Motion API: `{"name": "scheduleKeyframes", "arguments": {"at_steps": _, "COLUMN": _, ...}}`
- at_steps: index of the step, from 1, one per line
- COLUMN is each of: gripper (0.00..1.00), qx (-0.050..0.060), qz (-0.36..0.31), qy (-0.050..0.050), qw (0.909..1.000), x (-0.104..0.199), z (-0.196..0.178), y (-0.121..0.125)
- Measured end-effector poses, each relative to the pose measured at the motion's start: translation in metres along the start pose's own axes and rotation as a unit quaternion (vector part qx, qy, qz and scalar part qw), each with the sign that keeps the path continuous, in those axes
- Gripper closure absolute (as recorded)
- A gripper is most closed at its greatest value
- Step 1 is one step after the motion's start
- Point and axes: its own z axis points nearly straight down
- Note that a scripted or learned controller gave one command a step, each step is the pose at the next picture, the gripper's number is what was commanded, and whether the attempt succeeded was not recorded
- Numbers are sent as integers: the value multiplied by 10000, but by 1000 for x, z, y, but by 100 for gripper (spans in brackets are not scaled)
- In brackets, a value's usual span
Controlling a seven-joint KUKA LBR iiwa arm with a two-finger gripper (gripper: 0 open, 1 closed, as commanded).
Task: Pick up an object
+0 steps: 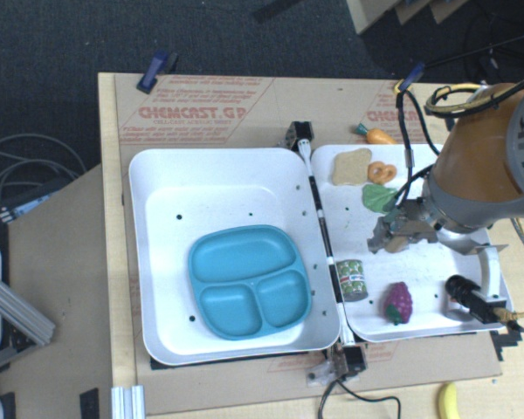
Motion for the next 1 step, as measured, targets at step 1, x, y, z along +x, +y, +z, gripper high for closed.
{"name": "scheduleKeyframes", "arguments": {"at_steps": 1, "gripper": 100, "qx": 7, "qz": 1, "qy": -1, "qw": 10000, "x": 55, "z": -45, "y": 32}}
